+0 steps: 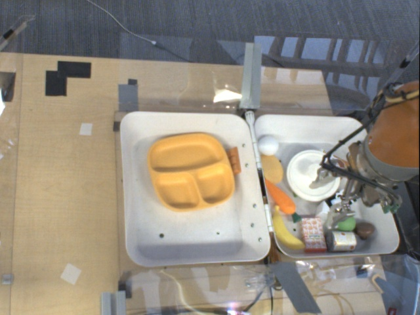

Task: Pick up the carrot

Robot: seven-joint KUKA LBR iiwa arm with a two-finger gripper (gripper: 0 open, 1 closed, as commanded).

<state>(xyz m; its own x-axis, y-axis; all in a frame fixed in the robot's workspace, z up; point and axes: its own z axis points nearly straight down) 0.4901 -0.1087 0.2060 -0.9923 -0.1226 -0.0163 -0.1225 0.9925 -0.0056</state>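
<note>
The right bin [387,241] is lying under the tool [342,202], which is hovering low over its clutter; whether it is wide or narrow I cannot tell. The white bowl [308,172] is sitting just up-left of it. The carrot [281,197] is lying further left, untouched, so the pick is seemingly not yet begun.

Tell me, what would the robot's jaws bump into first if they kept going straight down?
Probably the small tin can and the green thing beside it, right under the gripper. Depth is hard to judge here. The carrot lies off to the left.
</note>
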